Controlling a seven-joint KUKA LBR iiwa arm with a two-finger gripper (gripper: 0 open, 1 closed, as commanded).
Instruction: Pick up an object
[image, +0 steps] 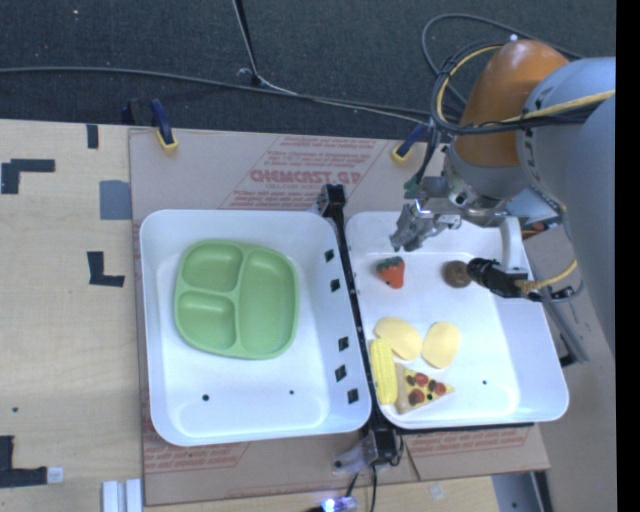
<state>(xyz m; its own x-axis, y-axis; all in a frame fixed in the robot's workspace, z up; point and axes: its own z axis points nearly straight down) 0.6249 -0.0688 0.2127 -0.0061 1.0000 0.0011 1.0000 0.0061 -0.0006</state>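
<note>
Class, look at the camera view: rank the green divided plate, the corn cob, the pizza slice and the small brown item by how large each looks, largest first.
1. Green divided plate, by far the largest.
2. Corn cob and pizza slice: too alike to rank.
3. Small brown item, the smallest.

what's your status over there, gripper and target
Gripper hovering at right bin's far-left corner, nothing held. Strawberry just below it, untouched. Brown piece beside; corn, pizza slice nearer front.

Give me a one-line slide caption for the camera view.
Gripper hovers above a toy strawberry in the right bin; green divided plate sits in the left bin.
</note>
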